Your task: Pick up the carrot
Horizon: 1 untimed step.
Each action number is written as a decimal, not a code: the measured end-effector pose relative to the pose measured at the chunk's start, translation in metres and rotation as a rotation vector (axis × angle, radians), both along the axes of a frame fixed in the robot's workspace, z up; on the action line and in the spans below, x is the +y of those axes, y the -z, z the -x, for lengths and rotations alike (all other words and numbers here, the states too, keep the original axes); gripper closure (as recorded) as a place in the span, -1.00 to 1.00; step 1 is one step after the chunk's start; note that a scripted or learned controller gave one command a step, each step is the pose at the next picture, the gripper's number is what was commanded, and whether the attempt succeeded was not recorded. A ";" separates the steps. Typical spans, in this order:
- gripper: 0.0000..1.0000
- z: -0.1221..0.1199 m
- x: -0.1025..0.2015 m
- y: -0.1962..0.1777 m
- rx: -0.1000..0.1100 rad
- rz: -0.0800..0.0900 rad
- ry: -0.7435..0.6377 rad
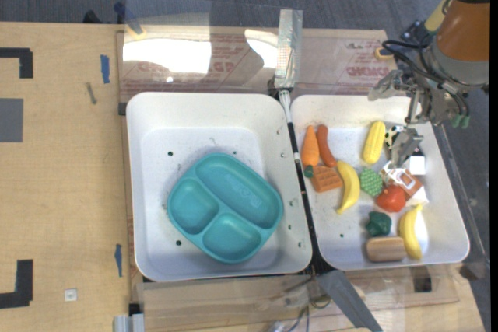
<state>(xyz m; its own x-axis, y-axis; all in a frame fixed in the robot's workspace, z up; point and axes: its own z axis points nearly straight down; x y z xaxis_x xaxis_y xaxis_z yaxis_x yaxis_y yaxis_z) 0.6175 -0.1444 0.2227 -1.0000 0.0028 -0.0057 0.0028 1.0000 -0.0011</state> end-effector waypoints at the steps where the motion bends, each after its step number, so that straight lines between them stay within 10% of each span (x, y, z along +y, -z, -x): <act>1: -1.00 -0.027 0.053 0.084 0.005 -0.003 -0.301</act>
